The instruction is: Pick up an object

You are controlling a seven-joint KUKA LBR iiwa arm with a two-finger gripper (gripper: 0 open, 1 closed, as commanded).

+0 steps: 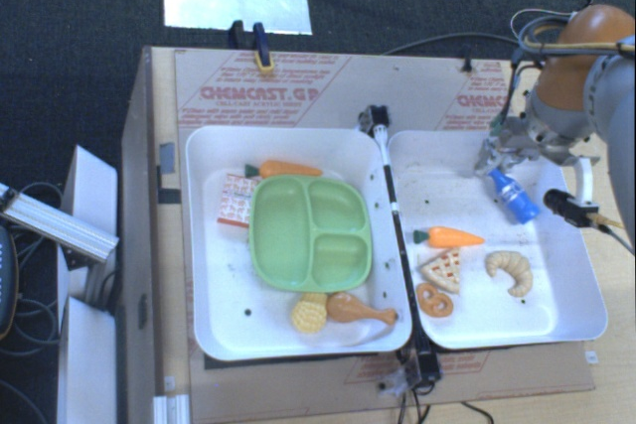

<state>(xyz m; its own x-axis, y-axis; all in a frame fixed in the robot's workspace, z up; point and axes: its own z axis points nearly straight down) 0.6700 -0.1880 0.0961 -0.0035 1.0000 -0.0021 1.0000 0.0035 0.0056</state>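
Pretzel (434, 300) sits nearest in the right bin (571, 313), with the waffle wedge (443, 269) and croissant (511, 271) just behind it and the carrot (449, 236) a bit farther back. Your likely target is the blue bottle (512, 195), lying on its side toward the far right of that bin, right under the tool (505, 160). You probably have light, hard, smooth plastic there, so expect it to roll or squirt out if you pinch it off-centre. I'd go across the middle of the body, not the tapered cap end. Can't tell from here whether the tool is spread or closed, or touching the bottle at all. Left bin (214, 243) holds the green plate (310, 231) and other toy food.
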